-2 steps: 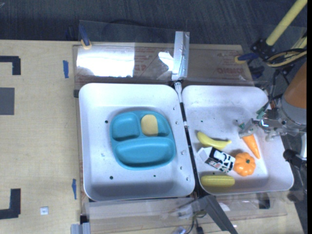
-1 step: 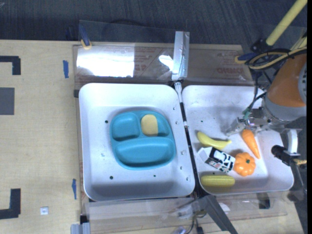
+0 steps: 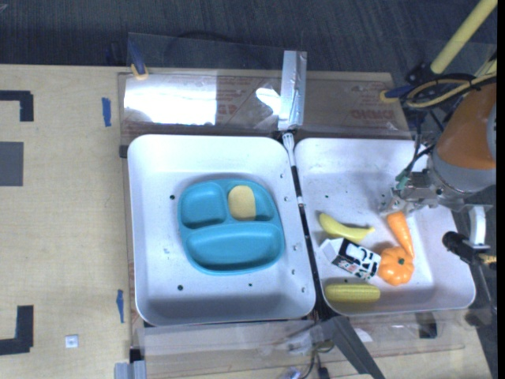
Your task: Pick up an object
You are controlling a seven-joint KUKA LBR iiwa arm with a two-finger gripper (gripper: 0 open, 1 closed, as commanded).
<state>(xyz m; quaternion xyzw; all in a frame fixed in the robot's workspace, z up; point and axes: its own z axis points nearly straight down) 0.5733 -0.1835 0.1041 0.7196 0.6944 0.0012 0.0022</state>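
- Camera view, looking down at a slant: the arm (image 3: 473,144), grey with its orange band, reaches in from the right over the right bin (image 3: 347,160); the gripper (image 3: 410,192) hangs low at that bin's upper right, above bare white floor.
- Whether the gripper is spread or closed cannot be told from here, the wrist hiding much of it; nothing can be made out in its hold, and no object is lifted off the bin floor.
- The nearest candidate for the pick is the carrot (image 3: 400,231), just below the gripper and pointing up towards it; its top end lies very near the tool, though contact cannot be judged; that closeness suggests, as a judgement, that the carrot is the intended target.
- Below the carrot and touching it sits a small orange pumpkin-like fruit (image 3: 397,268); beside that, further from the gripper to the left, a black-and-white packet (image 3: 353,259).
- A banana (image 3: 344,227) lies left of and slightly below the gripper, well apart from it; a yellow-green pod-like piece (image 3: 352,293) rests along the bin's near wall, furthest from the tool.
- These things crowd the lower half of the right bin, so a grasp on the carrot risks nudging the orange fruit against it.
- The left bin (image 3: 158,235), far to the gripper's left, holds a blue divided tray (image 3: 229,247); a yellow lemon-like piece (image 3: 242,201) sits in the tray's upper right compartment, the other compartments bare.
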